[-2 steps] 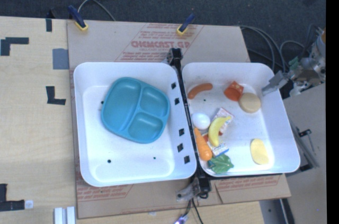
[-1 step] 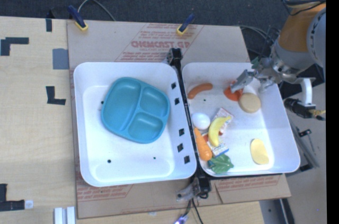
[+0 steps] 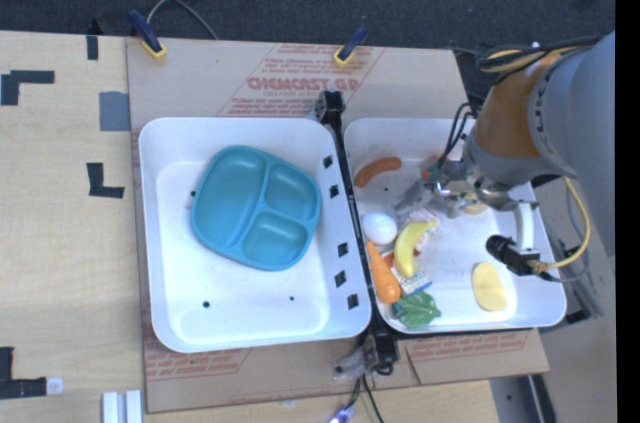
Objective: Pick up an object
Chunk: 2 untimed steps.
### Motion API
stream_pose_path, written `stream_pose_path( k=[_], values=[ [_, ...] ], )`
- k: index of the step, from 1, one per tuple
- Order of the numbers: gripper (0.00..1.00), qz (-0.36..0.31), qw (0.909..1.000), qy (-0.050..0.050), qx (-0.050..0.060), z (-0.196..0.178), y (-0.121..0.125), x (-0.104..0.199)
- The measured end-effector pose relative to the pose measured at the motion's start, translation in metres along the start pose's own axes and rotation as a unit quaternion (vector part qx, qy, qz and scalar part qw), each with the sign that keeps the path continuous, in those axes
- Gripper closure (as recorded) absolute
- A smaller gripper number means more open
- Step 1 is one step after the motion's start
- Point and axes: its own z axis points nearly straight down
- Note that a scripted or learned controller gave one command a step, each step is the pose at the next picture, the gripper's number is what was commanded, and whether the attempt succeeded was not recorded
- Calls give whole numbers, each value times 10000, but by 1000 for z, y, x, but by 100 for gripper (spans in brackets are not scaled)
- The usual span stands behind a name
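Observation:
The right bin (image 3: 520, 316) holds several toy foods: a sausage (image 3: 377, 170), a white egg (image 3: 379, 228), a yellow banana (image 3: 409, 246), an orange carrot (image 3: 381, 275), a green leafy piece (image 3: 417, 309) and a yellow chip-like piece (image 3: 489, 286). My gripper (image 3: 432, 192) reaches in from the right and hangs low over the bin's middle, just above the banana and to the right of the sausage. Its metal fingers (image 3: 415, 198) point left and down. I see nothing clearly held between them.
The left bin (image 3: 170, 311) holds a blue divided plate (image 3: 256, 206). A black clip divider (image 3: 345, 211) runs between the two bins. The arm's orange band (image 3: 510, 111) and cables (image 3: 560, 241) overhang the right bin's far right side. Two yellow-blue clamps (image 3: 148, 36) hold the cardboard at the back.

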Motion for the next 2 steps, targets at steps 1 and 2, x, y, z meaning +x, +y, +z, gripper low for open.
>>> stream_pose_path(
  k=[1,2],
  values=[
    [0,8,10000,-10,-14,0,-46,29],
    [100,9,10000,-14,-14,-10,-46,28]
  ],
)
